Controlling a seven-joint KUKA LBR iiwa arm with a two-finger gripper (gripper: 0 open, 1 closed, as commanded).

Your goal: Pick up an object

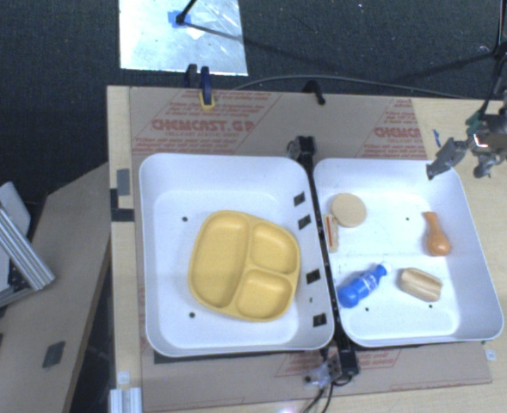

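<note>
white plastic bins sat side by side on the desk (193,114). the left bin (163,231) held a yellow divided tray (244,265). the right bin (472,317) held a tan disc (349,210), blue bottle (360,285), orange gourd (435,234) and hot dog bun (420,283). the gripper (461,156) hung spread and empty over that bin's far right corner.

Tabletop (79,231), pale wood, extends below and far to the left of the tool (447,157). On it lies a brown protective sheet (236,119) printed "CHEMCAST GP" in red, its top edge level with and to the left of the tool. A blue-and-yellow clamp (205,86) grips that edge, well to the tool's left. Beyond it, farther from the tool, a shiny metal plate (158,28) rests on the dark carpeted floor (46,50). A black cable (365,82) runs along the sheet's far edge, near the tool. An aluminium profile (12,239) stands at the far left, well apart from the tool.
</note>
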